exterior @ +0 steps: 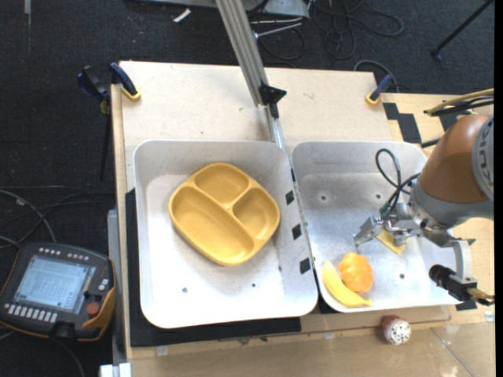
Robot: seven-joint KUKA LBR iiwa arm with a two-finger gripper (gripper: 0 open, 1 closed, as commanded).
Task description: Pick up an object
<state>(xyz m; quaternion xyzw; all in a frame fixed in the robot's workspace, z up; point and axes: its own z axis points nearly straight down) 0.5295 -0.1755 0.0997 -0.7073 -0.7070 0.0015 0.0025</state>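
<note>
Over right bin (346,171) | hand (383,230) grip unclear | orange fruit (356,270), banana (343,288) nearby | no legible writing

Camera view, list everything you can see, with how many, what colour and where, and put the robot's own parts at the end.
White bins: two, side by side on the bench.
Divided plate: one, yellow, three compartments, in the left bin.
Banana: one, yellow, near front edge of the right bin.
Orange fruit: one, orange, against the banana.
Flat yellow piece: one, under the gripper, right bin.
Speckled ball: one, whitish, on the bench in front of the right bin.
Clamps: two, yellow-tipped, at the bench's back corners.
Teach pendant: one, grey, floor at left.
Arm: one, orange band, from the right.
Gripper: one, over the right bin.
</note>
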